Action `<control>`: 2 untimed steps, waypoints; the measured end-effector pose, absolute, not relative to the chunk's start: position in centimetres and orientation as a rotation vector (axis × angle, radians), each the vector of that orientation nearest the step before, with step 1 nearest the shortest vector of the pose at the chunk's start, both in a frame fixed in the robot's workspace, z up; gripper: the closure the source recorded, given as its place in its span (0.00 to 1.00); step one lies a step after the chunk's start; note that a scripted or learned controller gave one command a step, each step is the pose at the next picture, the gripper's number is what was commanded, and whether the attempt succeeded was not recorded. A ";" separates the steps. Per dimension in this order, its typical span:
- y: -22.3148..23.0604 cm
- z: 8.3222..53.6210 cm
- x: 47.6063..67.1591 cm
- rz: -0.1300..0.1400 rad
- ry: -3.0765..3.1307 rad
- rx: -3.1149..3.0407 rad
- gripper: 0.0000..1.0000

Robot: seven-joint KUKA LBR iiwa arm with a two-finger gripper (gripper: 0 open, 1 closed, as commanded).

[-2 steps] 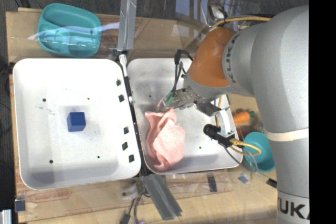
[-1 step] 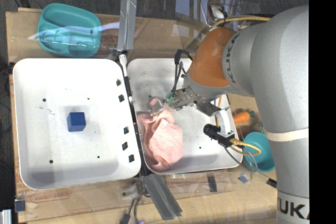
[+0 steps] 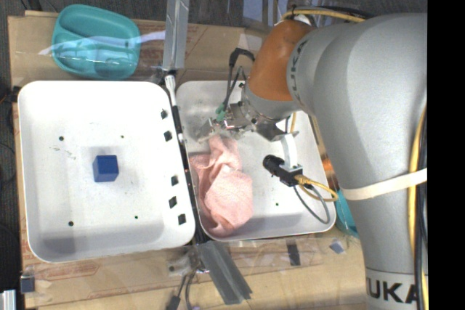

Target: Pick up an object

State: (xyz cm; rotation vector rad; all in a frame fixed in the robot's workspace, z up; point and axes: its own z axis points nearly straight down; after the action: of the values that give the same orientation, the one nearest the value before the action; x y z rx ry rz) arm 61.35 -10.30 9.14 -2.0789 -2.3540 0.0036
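Gripper [image 3: 231,120] low in right bin [image 3: 305,218], at top edge of pink cloth [image 3: 225,185]; finger state cannot be told. Blue cube [image 3: 106,168] in left bin [image 3: 43,112].

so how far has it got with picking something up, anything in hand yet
Done so far: the arm has reached into the right bin, with the gripper low at the top edge of the pink cloth. In hand: nothing I can confirm; the cloth lies bunched on the bin floor. Left: a clear grasp and lift. The blue cube sits untouched in the left bin.

Lab: KUKA arm [image 3: 378,120], 2 bins [image 3: 94,163]
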 end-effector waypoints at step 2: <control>-11.2 10.0 56.6 0.007 -2.410 -2.010 1.00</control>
State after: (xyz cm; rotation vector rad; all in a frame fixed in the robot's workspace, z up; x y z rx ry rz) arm 56.60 -11.22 10.04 -2.0102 -2.4102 0.0067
